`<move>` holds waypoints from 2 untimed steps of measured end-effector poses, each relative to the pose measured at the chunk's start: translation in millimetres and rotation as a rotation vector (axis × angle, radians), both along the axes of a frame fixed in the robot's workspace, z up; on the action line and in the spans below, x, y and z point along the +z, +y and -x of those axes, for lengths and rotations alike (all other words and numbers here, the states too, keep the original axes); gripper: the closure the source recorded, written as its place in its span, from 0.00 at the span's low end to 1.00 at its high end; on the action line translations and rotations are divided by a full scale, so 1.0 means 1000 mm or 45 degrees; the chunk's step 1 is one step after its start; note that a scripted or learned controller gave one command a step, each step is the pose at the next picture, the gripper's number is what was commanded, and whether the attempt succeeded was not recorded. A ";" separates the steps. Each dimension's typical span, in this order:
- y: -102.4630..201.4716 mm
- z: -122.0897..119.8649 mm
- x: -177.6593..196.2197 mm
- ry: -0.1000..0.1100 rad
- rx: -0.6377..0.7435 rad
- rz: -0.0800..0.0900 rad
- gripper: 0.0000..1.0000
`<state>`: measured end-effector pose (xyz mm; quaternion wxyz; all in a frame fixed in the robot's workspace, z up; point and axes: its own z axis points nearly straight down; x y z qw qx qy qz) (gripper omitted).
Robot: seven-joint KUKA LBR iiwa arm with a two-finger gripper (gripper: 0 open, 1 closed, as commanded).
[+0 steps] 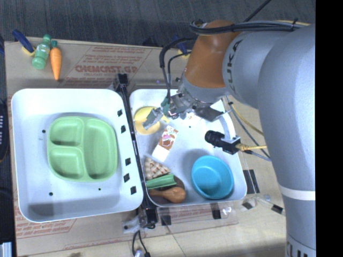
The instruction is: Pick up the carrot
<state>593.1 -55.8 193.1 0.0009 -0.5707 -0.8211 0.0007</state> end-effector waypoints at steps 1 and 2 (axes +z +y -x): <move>0.021 -0.031 0.116 -0.011 0.060 0.005 0.00; 0.074 -0.024 0.236 -0.015 0.042 0.003 0.00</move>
